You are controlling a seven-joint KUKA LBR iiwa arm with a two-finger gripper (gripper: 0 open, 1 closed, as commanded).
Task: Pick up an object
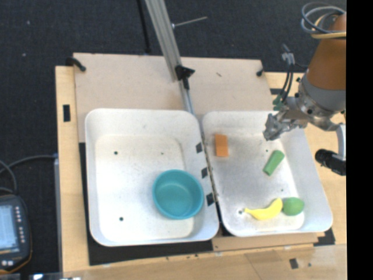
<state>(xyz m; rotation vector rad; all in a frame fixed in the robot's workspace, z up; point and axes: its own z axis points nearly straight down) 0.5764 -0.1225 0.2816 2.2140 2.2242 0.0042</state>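
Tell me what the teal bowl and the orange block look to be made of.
Teal bowl: probably moulded plastic, with uniform colour, thin smooth walls and a soft sheen rather than a glaze. Orange block: matte, flat colour, no highlights; could be painted wood, foam or plastic, too small to say.

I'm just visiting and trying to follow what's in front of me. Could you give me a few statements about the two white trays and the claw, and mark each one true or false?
1. The blue bowl sits in the left bin. True.
2. The orange block lies in the left bin. False: it lies in the right bin, near its left wall.
3. The yellow banana and the round green fruit lie next to each other near the right bin's front edge. True.
4. The claw holds the green cylinder. False: the cylinder lies on the bin floor, below the claw in the view.
5. The left bin holds three things. False: just the bowl.
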